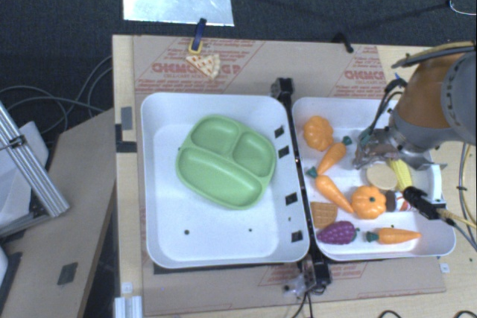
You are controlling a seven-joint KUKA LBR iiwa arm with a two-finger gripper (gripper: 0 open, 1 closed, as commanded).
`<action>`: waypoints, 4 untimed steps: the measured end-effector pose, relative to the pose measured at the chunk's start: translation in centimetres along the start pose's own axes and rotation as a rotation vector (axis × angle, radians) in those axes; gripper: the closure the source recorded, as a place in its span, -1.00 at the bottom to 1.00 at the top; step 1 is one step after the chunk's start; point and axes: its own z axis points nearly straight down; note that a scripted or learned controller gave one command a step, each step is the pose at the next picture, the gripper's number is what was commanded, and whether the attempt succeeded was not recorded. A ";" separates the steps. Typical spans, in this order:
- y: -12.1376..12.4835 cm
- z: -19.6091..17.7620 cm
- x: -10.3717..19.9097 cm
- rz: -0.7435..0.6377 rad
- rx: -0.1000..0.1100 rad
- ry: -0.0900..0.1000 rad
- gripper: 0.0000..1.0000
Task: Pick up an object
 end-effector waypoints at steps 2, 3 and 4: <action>-0.6 -9.6 1.1 -0.006 -0.001 0.000 1.00; -0.4 -13.0 1.1 -0.006 0.000 0.000 1.00; 1.5 -12.0 5.9 -0.009 0.001 0.001 1.00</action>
